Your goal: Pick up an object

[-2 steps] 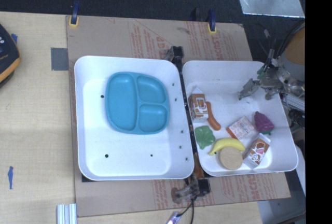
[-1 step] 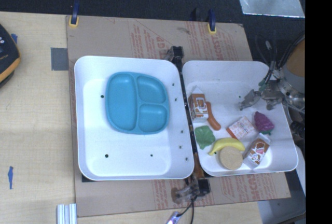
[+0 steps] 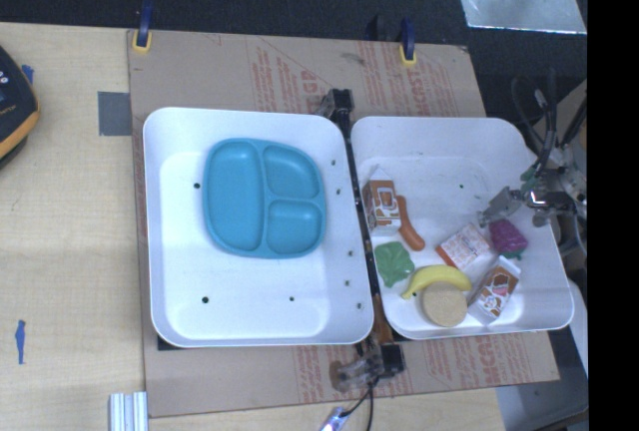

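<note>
The right white bin (image 3: pixel 439 145) holds several small items: a brown-and-white packet (image 3: pixel 382 205), an orange sausage (image 3: pixel 410 231), a green leafy piece (image 3: pixel 393 262), a banana (image 3: pixel 436 277), a round tan biscuit (image 3: pixel 444 305), a red-and-white pouch (image 3: pixel 464 245), a purple piece (image 3: pixel 508 236) and another small carton (image 3: pixel 495 290). My gripper (image 3: pixel 502 208) reaches in from the right edge, low over the bin's right side, just above the purple piece and the pouch. Nothing is visibly held in it.
The left white bin (image 3: pixel 175 299) carries a blue divided plate (image 3: pixel 265 198). Both bins rest on a cardboard sheet (image 3: pixel 250 70) clamped at the back. A yellow-and-black device (image 3: pixel 12 110) lies at the far left of the bench.
</note>
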You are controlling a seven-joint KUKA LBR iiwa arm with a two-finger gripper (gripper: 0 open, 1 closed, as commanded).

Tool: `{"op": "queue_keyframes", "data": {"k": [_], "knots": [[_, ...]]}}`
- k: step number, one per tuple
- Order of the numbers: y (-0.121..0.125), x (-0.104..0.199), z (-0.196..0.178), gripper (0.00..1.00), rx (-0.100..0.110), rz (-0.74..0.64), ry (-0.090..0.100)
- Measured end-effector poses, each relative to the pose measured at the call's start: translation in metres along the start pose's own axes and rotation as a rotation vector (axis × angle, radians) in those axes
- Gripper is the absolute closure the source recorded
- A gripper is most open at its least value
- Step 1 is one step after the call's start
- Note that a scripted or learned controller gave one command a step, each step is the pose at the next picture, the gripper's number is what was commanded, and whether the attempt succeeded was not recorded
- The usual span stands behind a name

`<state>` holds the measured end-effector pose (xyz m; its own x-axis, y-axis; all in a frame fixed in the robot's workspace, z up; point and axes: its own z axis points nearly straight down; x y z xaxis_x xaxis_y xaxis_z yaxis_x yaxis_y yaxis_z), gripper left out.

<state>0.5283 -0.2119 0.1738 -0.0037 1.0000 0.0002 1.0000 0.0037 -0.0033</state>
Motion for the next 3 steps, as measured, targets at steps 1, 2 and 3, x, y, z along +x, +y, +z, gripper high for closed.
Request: {"op": "queue_keyframes", "data": {"k": [1,2,3], "knots": [[0.052,0.0,0.083,0.0,0.001,-0.002,-0.001],[0.005,0.0,0.06,0.0,0.0,-0.002,-0.001],[0.005,-0.001,0.049,1.0,0.001,-0.005,-0.002]]}}
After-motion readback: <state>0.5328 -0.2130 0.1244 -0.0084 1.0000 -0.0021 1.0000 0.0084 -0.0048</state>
